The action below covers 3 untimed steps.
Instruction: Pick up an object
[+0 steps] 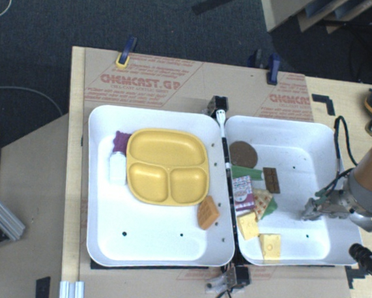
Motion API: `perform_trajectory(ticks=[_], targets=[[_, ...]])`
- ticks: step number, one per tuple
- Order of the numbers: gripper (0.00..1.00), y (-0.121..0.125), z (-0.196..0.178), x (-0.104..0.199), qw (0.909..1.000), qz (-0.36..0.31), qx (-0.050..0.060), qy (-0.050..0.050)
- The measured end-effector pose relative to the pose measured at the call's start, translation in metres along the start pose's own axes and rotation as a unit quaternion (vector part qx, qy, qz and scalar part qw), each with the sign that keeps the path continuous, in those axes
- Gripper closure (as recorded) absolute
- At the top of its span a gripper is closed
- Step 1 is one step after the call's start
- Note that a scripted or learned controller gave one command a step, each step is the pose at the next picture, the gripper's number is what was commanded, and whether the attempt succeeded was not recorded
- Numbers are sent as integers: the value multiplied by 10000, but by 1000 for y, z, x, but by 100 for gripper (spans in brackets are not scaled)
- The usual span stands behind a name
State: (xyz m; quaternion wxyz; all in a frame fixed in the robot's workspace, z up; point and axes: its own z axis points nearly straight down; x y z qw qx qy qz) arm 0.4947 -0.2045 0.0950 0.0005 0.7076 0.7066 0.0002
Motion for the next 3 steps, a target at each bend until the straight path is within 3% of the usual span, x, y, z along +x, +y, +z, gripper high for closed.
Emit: perform_trajectory(ticks=[2,3], targets=[[100,9,-125,-2,10000,-13,-40,-19],[100,10,-130,-2,10000,-13,-14,-9]])
